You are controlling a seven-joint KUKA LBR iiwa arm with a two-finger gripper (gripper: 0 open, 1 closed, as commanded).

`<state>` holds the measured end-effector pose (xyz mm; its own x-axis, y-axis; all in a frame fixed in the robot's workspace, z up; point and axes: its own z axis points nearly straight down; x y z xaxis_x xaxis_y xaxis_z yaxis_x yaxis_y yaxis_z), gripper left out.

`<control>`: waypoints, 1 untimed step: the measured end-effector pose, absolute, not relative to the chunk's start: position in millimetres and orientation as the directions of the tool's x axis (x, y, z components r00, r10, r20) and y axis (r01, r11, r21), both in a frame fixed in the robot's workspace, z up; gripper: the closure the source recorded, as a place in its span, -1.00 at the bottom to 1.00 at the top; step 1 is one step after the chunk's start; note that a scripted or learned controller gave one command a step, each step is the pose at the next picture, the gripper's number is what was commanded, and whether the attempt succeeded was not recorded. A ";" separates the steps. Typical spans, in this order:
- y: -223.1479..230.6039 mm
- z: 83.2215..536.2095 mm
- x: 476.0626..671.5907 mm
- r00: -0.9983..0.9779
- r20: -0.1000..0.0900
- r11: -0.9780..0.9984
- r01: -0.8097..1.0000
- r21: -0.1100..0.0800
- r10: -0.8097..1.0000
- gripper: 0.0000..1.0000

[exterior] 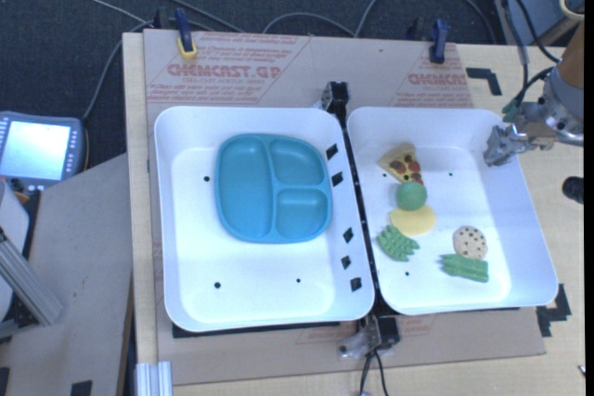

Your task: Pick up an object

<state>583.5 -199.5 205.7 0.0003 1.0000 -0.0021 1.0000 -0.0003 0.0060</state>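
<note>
Hovering over right bin (520, 227) far-right rim — pincer (499, 146) pointing down, grip state unclear

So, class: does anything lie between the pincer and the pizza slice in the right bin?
Nothing visible does. The pincer sits over the right bin's far right edge, and only bare white floor separates it from the pizza slice. The other toys lie nearer the camera.

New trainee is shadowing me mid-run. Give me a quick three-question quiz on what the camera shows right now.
1. True or false: the blue divided plate lies in the right bin.
2. Which toy touches the green ball from below: A) cookie B) yellow piece C) pizza slice?
3. Over which edge of the right bin is the gripper?

Key: 1 false, it lies in the left bin. 2 B. 3 Its far right edge.
</note>
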 end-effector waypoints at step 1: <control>-199.8 260.7 585.2 -0.002 -0.003 0.002 1.000 0.008 1.000 1.00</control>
